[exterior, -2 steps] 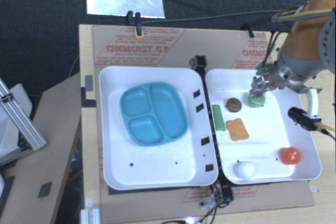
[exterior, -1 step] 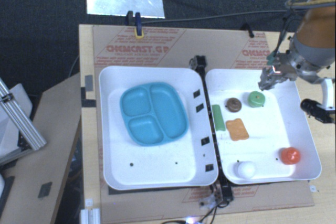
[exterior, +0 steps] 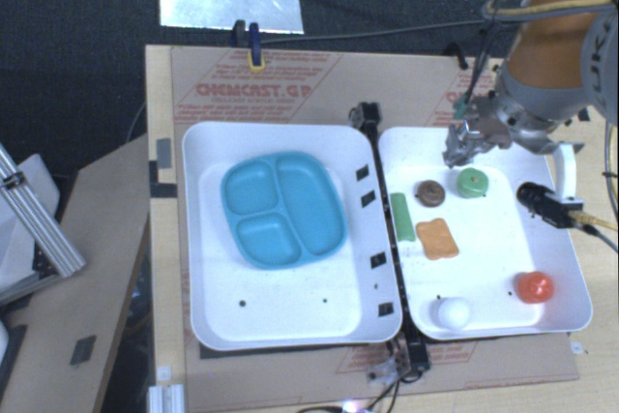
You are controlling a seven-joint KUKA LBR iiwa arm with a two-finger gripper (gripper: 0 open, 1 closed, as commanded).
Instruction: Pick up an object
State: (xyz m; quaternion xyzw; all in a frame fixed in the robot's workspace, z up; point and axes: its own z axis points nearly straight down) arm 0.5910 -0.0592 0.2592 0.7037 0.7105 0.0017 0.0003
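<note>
The gripper [exterior: 462, 150] is seen poised above the right bin [exterior: 571, 305]; its opening cannot be told. Just beside it, 1 small green round piece [exterior: 472, 182] is judged light, rigid, slightly slippery, best pinched across its sides.

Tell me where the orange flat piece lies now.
The orange flat piece lies in the right bin, near its middle, beside the green bar and below the brown round piece.

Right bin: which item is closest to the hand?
The round green piece, just below-right of the hand. The brown disc is next; the green stick, orange piece, red ball and white ball lie farther down.
</note>
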